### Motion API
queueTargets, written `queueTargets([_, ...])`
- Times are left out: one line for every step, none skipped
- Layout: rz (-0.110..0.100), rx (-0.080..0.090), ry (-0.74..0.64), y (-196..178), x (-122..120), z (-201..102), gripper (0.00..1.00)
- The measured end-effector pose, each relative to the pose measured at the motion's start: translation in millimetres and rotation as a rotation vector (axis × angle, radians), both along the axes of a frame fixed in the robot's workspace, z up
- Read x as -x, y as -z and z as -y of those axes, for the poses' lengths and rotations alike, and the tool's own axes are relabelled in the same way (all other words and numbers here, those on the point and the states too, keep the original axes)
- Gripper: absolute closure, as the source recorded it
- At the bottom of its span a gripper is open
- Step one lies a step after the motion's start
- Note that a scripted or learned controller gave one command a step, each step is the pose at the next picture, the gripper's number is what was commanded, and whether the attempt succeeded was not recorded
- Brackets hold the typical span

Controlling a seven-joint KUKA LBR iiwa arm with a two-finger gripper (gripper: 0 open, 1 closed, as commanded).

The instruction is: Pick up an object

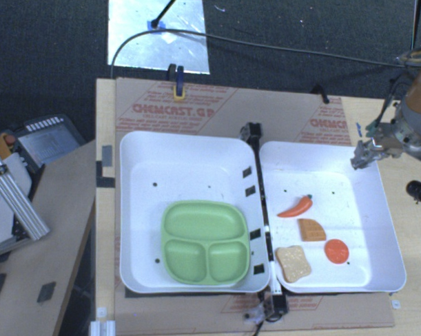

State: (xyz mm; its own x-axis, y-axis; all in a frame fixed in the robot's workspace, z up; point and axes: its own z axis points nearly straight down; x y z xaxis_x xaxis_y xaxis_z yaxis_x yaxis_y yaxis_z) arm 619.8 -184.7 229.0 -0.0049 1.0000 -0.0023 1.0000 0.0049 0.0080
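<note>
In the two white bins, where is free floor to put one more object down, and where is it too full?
Free: the left bin behind the green tray, and the right bin behind the chili pepper. Crowded: the right bin's front, where the pepper, orange cracker, bread slice and red disc cluster. The gripper hovers at its far right corner.

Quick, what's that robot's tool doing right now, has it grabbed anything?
Tool: over the right bin's far right corner, well away from the toy food; open or closed cannot be told.
</note>
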Motion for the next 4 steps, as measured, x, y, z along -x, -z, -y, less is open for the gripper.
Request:
queueTargets([-0.007,-0.004,-0.004,8,9,-57,1.00])
queueTargets([-0.008,-0.004,-0.005,2,28,-116,1.00])
queueTargets([-0.009,-0.005,-0.005,12,44,-171,1.00])
queueTargets([-0.008,-0.005,-0.005,1,61,-220,1.00])
